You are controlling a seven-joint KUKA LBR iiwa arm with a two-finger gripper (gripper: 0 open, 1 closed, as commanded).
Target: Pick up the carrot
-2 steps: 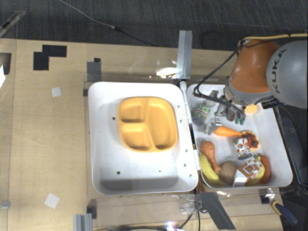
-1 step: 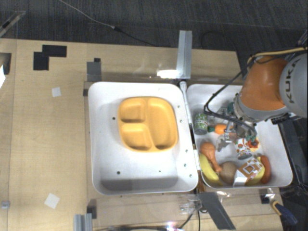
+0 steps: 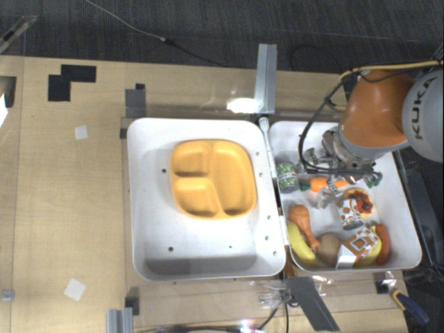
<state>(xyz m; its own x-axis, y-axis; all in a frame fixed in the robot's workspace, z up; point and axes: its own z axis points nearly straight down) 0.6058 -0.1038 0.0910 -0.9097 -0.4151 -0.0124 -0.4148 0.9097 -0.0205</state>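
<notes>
The carrot shows as a small orange piece in the upper middle of the right bin, just right of a green can. My gripper hangs low over the bin under the orange wrist band, right beside the carrot on its right side. The wrist body hides much of the gripper, and I cannot tell whether it touches the carrot.
The right bin also holds a chicken drumstick, a banana, a brown round item and two printed packets. A yellow divided plate lies in the left bin.
</notes>
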